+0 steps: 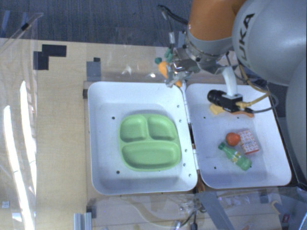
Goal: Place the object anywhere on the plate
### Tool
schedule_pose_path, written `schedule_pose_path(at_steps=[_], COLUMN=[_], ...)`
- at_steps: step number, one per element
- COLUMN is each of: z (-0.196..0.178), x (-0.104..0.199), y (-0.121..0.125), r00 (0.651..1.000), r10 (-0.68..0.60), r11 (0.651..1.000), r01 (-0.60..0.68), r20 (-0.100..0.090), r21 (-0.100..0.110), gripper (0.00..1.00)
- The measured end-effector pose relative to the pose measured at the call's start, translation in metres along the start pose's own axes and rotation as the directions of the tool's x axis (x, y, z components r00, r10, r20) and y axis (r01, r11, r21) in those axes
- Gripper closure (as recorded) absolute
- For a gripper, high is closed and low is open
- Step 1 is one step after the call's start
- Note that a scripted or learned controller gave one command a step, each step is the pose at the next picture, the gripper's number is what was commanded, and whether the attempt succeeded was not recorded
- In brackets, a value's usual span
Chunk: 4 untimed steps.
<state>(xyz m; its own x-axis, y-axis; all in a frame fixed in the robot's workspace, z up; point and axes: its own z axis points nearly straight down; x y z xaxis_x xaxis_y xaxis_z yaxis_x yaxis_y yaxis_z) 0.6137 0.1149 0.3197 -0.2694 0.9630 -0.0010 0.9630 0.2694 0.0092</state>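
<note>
Orange shows at the claw (173, 75), a small piece (164, 69) that seems pinched there above the far rim between the two bins, though whether it sits truly between the fingers I cannot tell. To do this step well, carry it leftward and nearer until it hangs over the green plate (149, 142) in the left bin (103, 104), then lower before letting go. One plate, three compartments. The right bin (273, 174) holds one green bottle (236, 157), one red ball (232, 138), one patterned box (249, 142), one yellow piece (216, 110).
</note>
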Motion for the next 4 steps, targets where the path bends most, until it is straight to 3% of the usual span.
schedule_pose_path(at_steps=[1, 2, 3, 4], z=[0.113, 0.101, 0.156, 0.156], x=[-0.019, -0.019, 0.028, 0.027], y=[-0.047, -0.045, -0.100, -0.100], r00=[0.955, 0.955, 0.912, 0.912], r10=[-0.297, -0.295, -0.411, -0.410], r11=[0.955, 0.955, 0.912, 0.912], r01=[0.297, 0.295, 0.411, 0.410], r20=[-0.003, -0.001, -0.004, -0.004], r21=[0.005, -0.002, 0.005, 0.005], gripper=[0.00, 1.00, 1.00, 0.00])
